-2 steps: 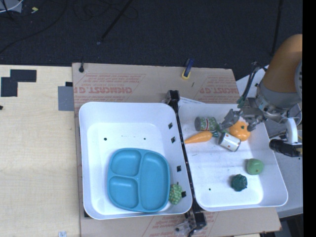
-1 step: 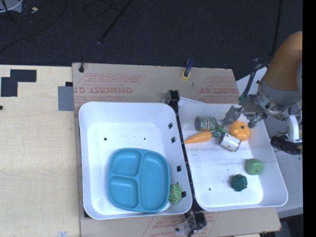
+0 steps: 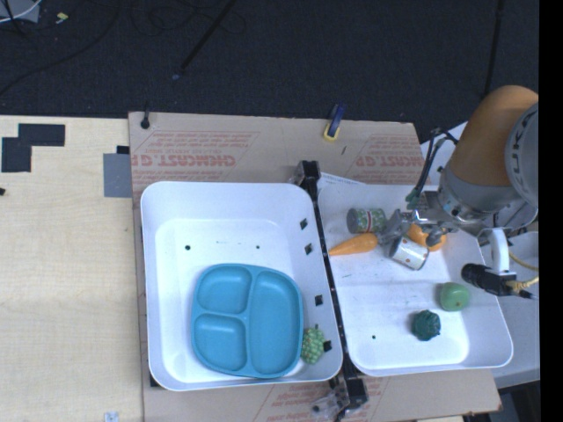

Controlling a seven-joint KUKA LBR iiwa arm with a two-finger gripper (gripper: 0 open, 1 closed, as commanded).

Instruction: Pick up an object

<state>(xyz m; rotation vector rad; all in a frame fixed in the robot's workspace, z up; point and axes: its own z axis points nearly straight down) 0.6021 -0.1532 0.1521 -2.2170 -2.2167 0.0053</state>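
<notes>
The fingers (image 3: pixel 406 240) are hanging low in the right bin (image 3: pixel 493 359); whether they are parted I cannot tell. An orange carrot (image 3: pixel 354 246) is lying just left of them, a green can (image 3: pixel 368 219) beyond.

Two shallow white bins are sitting side by side on a sheet of brown cardboard (image 3: pixel 220 152); the left bin (image 3: pixel 167 236) is touching the right bin (image 3: pixel 493 345) along a black divider. A blue clip (image 3: pixel 333 122) is gripping the cardboard's far edge. Beyond it, cables (image 3: pixel 53 11) are trailing over the dark floor.
</notes>
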